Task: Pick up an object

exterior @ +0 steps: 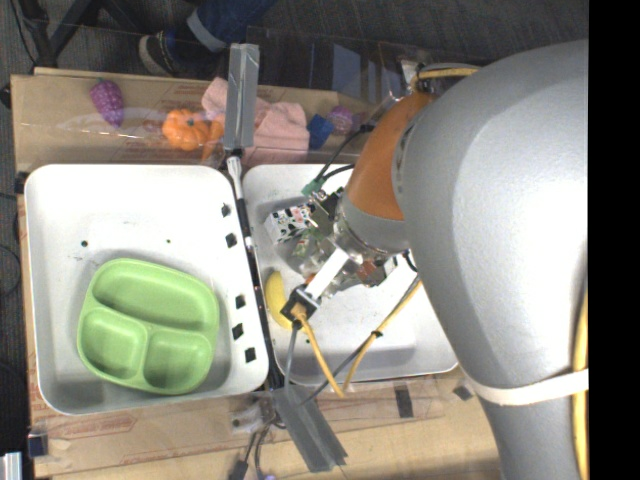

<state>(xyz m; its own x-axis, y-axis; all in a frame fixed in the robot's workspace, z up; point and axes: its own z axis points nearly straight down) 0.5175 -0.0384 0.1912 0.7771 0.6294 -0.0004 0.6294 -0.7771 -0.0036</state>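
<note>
Aiming for the yellow object (274,296), seemingly a banana, at eight o'clock in the right bin (420,360), beside the divider (250,268). Centre the gripper (318,253) above it, descend slowly; cannot tell whether open or closed.

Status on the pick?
Gripper low in right bin. Yellow object beside it, by left wall. Green plate in left bin, out of way.
</note>
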